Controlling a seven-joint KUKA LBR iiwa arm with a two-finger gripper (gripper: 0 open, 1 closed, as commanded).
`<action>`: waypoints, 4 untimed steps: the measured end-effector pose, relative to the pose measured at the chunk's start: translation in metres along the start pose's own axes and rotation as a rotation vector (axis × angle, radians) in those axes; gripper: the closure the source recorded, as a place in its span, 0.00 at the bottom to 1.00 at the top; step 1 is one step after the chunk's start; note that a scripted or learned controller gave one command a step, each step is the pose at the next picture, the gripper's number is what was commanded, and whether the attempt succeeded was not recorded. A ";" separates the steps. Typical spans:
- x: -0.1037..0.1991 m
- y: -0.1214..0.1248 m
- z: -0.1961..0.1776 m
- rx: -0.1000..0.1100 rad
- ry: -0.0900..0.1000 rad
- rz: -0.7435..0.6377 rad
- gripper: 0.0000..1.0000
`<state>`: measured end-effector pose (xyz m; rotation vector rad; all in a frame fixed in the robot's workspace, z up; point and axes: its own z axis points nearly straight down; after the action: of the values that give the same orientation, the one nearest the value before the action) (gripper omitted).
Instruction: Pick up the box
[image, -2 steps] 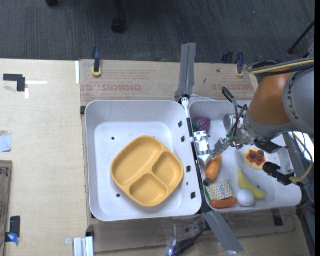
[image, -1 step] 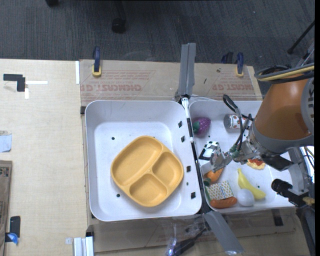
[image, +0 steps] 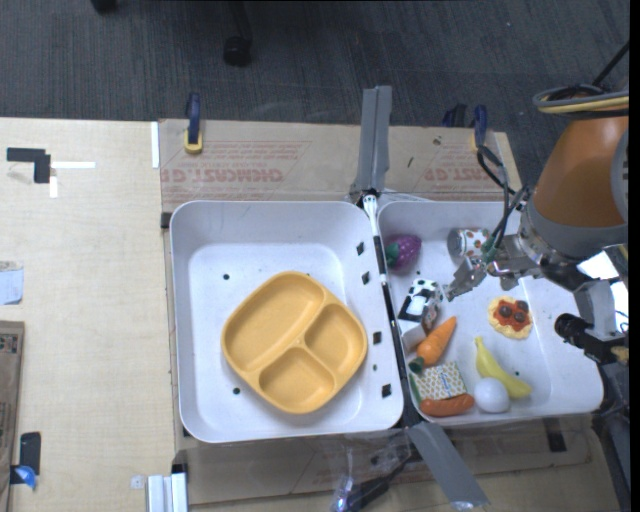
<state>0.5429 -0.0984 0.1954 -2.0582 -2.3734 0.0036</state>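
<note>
One pincer (image: 468, 283) hangs over the right bin (image: 570, 405), toward its far edge; it grips nothing, and whether its fingers stand apart or together I cannot tell from this slant. Just beside it at the far edge sits a small pale cup-like item (image: 467, 241), with a purple toy (image: 403, 250) toward the far left corner. Below the pincer lie a black-and-white cow figure (image: 422, 297) and an orange carrot (image: 437, 340).

The box (image: 440, 382) lies near the bin's near left corner, well apart from the pincer, a small patterned carton crowded by the carrot, a red sausage-like piece (image: 446, 405) and a white ball (image: 491, 396).

Judgement: the box is probably light cardboard, fairly stiff but crushable, with smooth printed faces. Best hold looks to be across its two opposite sides from above, though neighbours leave little finger room.

The left bin (image: 200, 300) carries a yellow divided plate (image: 293, 343).
</note>
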 end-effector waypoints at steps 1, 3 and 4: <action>-0.072 0.052 -0.119 -0.001 -0.001 0.156 0.00; -0.006 0.037 0.104 -0.001 -0.001 0.215 0.00; -0.109 0.098 0.063 -0.001 0.000 0.534 0.00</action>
<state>0.6551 -0.1924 0.1324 -2.6127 -1.7476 0.0026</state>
